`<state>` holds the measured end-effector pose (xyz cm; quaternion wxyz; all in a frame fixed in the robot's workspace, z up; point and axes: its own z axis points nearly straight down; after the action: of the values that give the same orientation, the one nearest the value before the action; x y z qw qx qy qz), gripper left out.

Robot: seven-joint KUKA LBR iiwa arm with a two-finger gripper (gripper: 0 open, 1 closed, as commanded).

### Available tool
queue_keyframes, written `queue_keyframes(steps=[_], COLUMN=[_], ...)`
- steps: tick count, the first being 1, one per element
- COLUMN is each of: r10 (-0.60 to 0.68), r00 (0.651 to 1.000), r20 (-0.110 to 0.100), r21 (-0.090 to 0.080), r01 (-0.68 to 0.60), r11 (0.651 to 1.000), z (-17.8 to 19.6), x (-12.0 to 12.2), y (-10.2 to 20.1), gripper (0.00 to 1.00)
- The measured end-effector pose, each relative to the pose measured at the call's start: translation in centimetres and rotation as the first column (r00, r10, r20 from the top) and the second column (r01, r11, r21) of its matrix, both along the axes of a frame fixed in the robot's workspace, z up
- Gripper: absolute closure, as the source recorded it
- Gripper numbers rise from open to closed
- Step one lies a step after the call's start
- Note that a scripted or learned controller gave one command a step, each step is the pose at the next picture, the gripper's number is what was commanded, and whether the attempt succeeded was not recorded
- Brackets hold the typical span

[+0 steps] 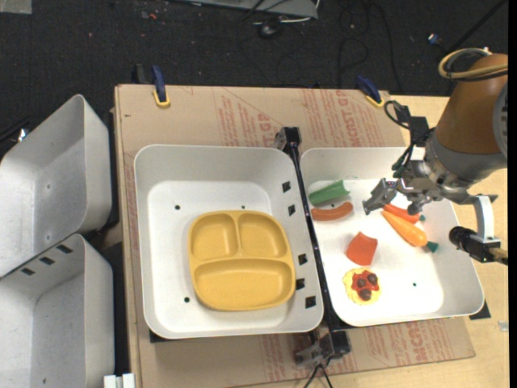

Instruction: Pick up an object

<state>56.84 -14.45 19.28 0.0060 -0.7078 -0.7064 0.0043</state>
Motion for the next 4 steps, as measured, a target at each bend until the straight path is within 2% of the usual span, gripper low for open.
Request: queue_keyframes(steps=[1, 2, 3, 4], r10=[0.003, 0.001, 0.001, 0.0], r00=[1.0, 1.0, 1.0, 1.0], r20=[0.014, 0.01, 0.01, 0.015], r21=[-0.002, -0.002, -0.002, -0.002], r01=[-0.003, -0.001, -0.001, 0.0], r11=[1.0, 1.0, 1.0, 1.0], z=[0.8, -5.6, -10.4, -9.1], x=[0.3, 0.3, 0.2, 0.4], y=[0.0, 0.0, 0.1, 0.0], gripper=[0.0, 0.0, 0.0, 1.0])
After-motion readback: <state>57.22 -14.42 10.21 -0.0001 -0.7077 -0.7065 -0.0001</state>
